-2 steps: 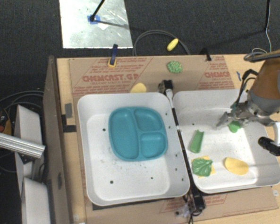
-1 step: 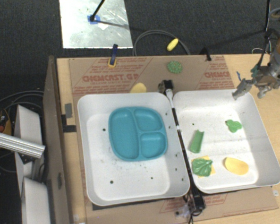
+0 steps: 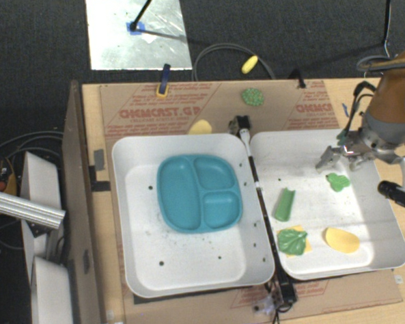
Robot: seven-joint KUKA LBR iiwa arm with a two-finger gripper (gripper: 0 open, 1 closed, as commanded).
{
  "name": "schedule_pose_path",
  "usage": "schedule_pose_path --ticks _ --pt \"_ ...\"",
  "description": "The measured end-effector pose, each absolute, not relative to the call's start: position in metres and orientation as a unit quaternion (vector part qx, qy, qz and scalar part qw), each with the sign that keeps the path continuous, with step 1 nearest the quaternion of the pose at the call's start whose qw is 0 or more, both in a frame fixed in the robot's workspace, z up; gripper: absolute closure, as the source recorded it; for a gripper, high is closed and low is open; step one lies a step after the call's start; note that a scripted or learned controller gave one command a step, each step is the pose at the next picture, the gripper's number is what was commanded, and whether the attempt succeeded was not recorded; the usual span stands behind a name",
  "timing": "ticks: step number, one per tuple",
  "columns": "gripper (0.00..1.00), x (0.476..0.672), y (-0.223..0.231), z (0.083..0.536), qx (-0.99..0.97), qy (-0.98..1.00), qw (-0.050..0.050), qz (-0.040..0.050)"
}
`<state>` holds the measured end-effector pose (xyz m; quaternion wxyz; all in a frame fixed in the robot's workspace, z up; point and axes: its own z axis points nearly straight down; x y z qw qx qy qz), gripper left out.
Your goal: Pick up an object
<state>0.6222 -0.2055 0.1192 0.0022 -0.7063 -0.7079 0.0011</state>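
The bench (image 3: pixel 151 103), topped with printed brown cardboard, spreads under everything, running from behind the gripper (image 3: pixel 340 157) far off to its left. The left bin (image 3: pixel 137 264) sits well to the gripper's left, across the black divider between the two bins, and the blue three-compartment plate (image 3: pixel 199 193) lies flat in the middle of it. The right bin (image 3: pixel 379 256) is the one the gripper hangs over, at its far right part, with the grey arm (image 3: pixel 391 115) and its orange band rising behind and to the right. The gripper's two fingers stand spread apart with nothing between them, one reaching left toward the bin's centre, the other close to the small green leafy piece (image 3: pixel 338 181), which lies on the bin floor just below and in front of the gripper, very near it. Farther toward the near side and to the gripper's left lies the green oblong block (image 3: pixel 284 204), tilted. Nearer the front edge, directly in front of the gripper, rests the yellow oval piece (image 3: pixel 341 240), and to its left the larger green leafy piece (image 3: pixel 292 241) lies partly over a yellow scrap
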Motion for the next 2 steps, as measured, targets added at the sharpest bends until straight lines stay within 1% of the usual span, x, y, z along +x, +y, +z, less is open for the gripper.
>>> schedule_pose_path --ticks 1,2 --pt "0.0 0.613 -0.206 0.085 -0.706 -0.708 -0.003 -0.0013" --pt "0.0 0.608 -0.149 0.273 -0.703 -0.711 -0.008 -0.0062"
